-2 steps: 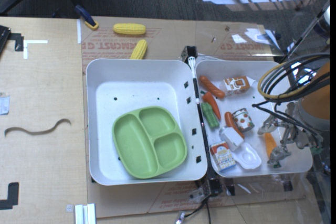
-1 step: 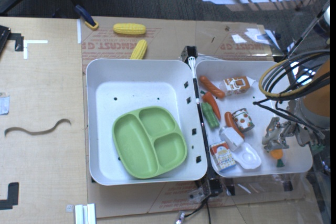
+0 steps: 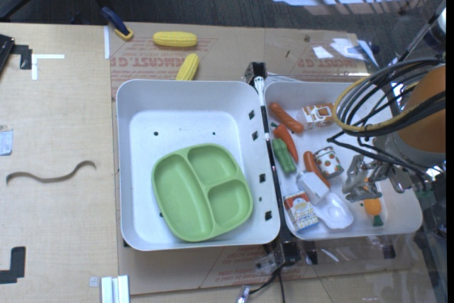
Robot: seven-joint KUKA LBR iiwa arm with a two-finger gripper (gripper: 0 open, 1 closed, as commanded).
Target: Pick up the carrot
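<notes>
The carrot (image 3: pixel 372 208) is a small orange piece with a green end, lying near the front right corner of the right bin (image 3: pixel 408 223). My gripper (image 3: pixel 364 184) hangs low over the bin directly behind the carrot, its metal tip almost at the carrot's upper end. The arm, with its orange band and black cables, hides the bin's right side.
The right bin also holds orange-red sausages (image 3: pixel 285 117), a green vegetable (image 3: pixel 284 154), a small carton (image 3: pixel 317 114), a can (image 3: pixel 328 161), a white bottle (image 3: pixel 335 212) and a box (image 3: pixel 301 213). A green divided plate (image 3: pixel 203 189) lies in the left bin. Two corn cobs (image 3: pixel 175 40) rest behind the bins.
</notes>
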